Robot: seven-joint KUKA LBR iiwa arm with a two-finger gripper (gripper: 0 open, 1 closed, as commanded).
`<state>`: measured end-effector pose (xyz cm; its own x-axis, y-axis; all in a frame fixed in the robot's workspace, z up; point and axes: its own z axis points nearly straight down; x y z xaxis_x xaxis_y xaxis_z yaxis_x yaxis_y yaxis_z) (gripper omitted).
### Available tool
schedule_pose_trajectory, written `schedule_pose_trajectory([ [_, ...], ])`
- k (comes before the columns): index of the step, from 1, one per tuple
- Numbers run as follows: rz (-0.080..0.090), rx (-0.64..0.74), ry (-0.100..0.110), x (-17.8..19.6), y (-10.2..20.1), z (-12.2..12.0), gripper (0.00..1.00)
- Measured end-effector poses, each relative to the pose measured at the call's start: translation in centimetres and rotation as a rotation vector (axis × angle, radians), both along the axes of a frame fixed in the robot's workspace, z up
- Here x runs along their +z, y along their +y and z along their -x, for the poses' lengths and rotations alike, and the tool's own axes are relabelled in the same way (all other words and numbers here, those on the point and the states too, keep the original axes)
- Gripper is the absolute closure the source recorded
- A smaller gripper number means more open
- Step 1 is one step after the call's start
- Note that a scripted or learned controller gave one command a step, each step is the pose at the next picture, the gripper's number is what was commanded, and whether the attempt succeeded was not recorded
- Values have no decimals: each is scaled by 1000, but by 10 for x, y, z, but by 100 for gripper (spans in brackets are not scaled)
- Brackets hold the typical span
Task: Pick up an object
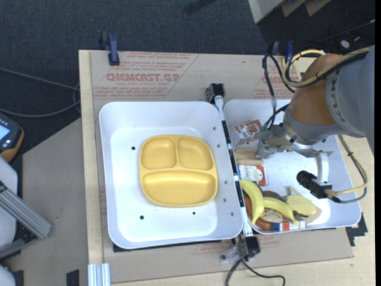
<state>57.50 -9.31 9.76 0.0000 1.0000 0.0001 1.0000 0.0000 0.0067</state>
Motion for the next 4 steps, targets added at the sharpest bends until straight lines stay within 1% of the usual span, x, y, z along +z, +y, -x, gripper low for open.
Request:
schedule_pose_trajectory([
  [1,-4,11,-4,93,89,1,100],
  [2,0,1,7,87,83,3,0],
  [3,2,-7,8,-18,-13,-20,0],
  [4,-2,-2,12,-13,0,11,0],
])
